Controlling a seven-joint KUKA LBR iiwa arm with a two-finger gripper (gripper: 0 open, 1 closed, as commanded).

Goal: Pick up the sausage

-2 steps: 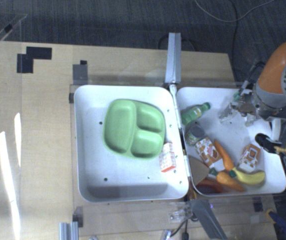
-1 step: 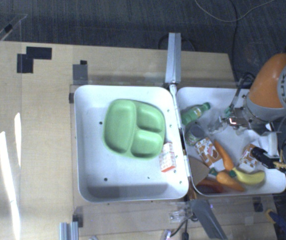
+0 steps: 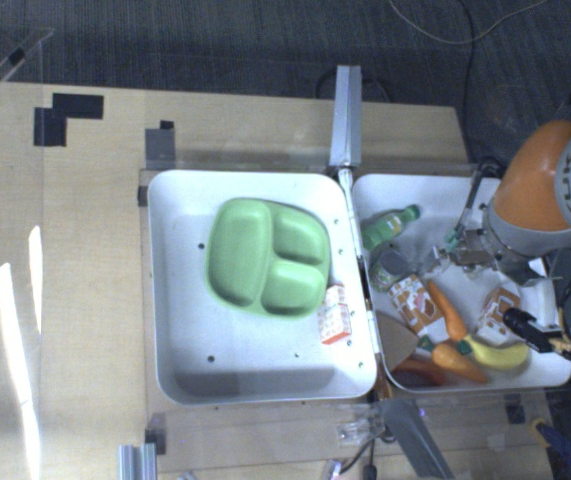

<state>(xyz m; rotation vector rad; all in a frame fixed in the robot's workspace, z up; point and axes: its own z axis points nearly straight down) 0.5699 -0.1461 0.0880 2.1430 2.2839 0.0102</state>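
Observation:
The sausage (image 3: 423,372) is a dark red-brown piece lying along the front wall of the right bin (image 3: 420,190), partly under an orange carrot (image 3: 459,360). My gripper (image 3: 459,252) hangs over the middle of the right bin, under the grey wrist and its orange band (image 3: 531,183). It is well behind the sausage, above a gap between a grey round item (image 3: 392,263) and a brown snack packet (image 3: 415,303). Nothing shows between its tips.
The right bin also holds a green bottle (image 3: 388,225), a second carrot (image 3: 449,312), a banana (image 3: 498,353) and another packet (image 3: 498,308). In the left bin (image 3: 180,363) sit a green divided plate (image 3: 267,255) and a small red-and-white packet (image 3: 335,319).

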